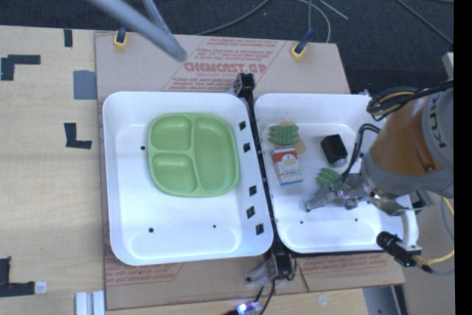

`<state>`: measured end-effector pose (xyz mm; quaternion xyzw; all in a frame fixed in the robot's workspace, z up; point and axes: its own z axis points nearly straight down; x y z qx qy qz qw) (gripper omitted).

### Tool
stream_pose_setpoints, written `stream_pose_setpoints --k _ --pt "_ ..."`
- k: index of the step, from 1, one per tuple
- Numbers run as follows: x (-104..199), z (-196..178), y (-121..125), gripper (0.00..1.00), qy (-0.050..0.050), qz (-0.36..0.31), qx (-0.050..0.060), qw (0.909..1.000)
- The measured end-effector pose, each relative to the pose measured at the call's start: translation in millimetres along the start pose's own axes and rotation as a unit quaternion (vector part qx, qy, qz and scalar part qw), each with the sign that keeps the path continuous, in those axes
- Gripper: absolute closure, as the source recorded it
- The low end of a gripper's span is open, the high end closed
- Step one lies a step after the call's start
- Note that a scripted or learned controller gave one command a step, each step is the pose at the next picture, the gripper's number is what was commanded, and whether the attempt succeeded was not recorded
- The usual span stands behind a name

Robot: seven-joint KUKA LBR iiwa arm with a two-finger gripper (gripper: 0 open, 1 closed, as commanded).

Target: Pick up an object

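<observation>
In the right bin (324,240), small green object (327,177), claw (318,201) touching it

Pale green divided plate (194,155) in white bin (122,181); black block (333,148), green cactus toy (284,133), red-and-white box (288,164).

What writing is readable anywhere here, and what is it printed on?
"CHEMCAST GP", red print on the brown cardboard sheet beneath the bins; the smaller lines around it are too blurred to read.
Small red-and-white printed packet in the right bin: print too small to read.
</observation>
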<state>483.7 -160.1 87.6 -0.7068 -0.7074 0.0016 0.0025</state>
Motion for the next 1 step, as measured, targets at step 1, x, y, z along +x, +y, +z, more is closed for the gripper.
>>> stream_pose_setpoints --k 1 --pt "-0.3 -10.7 0.5 1.0 0.0 -0.001 0.0 1.0"
